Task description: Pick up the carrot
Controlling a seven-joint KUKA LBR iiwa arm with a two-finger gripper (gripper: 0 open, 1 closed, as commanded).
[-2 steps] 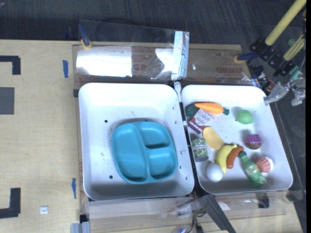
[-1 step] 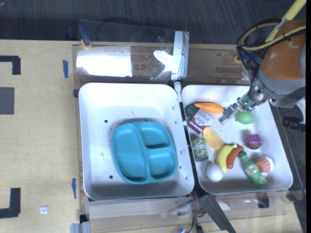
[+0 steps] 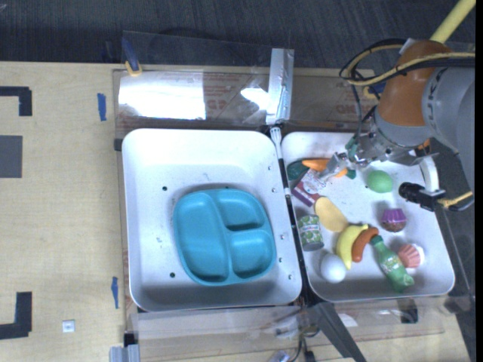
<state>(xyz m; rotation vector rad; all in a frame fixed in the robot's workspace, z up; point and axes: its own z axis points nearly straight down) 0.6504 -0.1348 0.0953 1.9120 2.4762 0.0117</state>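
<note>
The hand (image 3: 349, 159) is seen low over the far-left part of the right bin (image 3: 445, 277), reached in from the right by the grey arm (image 3: 453, 111) with its orange band (image 3: 404, 96). How wide the hand is can't really be made out from this angle (metal bits and toys all blur together there), so whether anything is pinched can't be told. The carrot (image 3: 317, 164) is found just to the left of the hand, lying sideways near the bin's far-left corner, its orange body touching or nearly touching the hand's tip.

Right beside that, a green lime-ish ball (image 3: 379, 180) is spotted to the right of the hand. Nearer the camera, a dark packet (image 3: 303, 194) and a yellow lemon (image 3: 330, 213) are lined up along the left wall, with a small green-labelled can (image 3: 310, 231) just below them. A purple onion (image 3: 393, 219) is set off to the right. Closer still, a banana (image 3: 349, 243) is seen touching a red sausage-like thing (image 3: 365, 241), a white egg (image 3: 332, 267) sits at the near-left, and a green bottle (image 3: 392, 263) lies tilted next to a pink shell-shaped piece (image 3: 411, 256).

In the left bin (image 3: 143, 277), a blue divided tray (image 3: 225, 234) is found. Both bins are carried by a wooden surface (image 3: 53, 202), pale, with black marks on it.
</note>
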